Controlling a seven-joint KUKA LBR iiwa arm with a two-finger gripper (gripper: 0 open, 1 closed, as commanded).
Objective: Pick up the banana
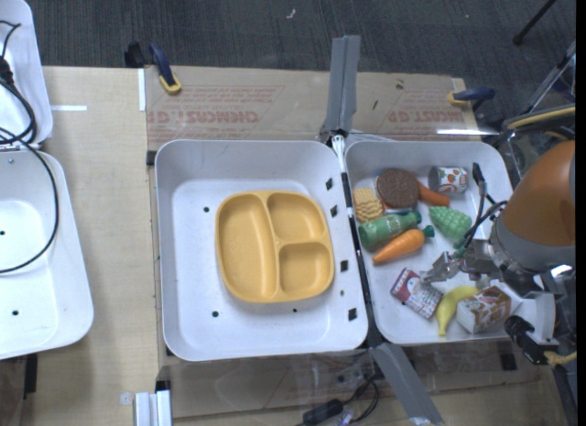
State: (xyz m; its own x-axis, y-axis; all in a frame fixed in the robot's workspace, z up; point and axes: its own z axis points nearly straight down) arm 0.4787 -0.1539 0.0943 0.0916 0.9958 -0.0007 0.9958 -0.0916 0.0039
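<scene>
Camera view: two white bins side by side on a bench. Left bin [183, 259] holds a yellow divided tray [273, 245], three compartments, nothing in them. Right bin [389, 328] holds toy food. Banana [452, 306] lies near the bin's near edge, curved, yellow, between a red-and-white packet [417, 293] on its left and a small white-and-brown carton [485, 311] on its right, touching or just beside both. Farther back: orange carrot [400, 245], green bottle [392, 228], brown cookie [397, 188], waffle-like cracker [368, 204], green ridged item [451, 222], small can [450, 178], second carrot piece [433, 197]. Arm with orange band comes in from right; gripper [450, 268] hangs just beyond the banana, over the bin. Fingers look slightly spread, nothing pinched; banana rests in the bin, not lifted.
</scene>
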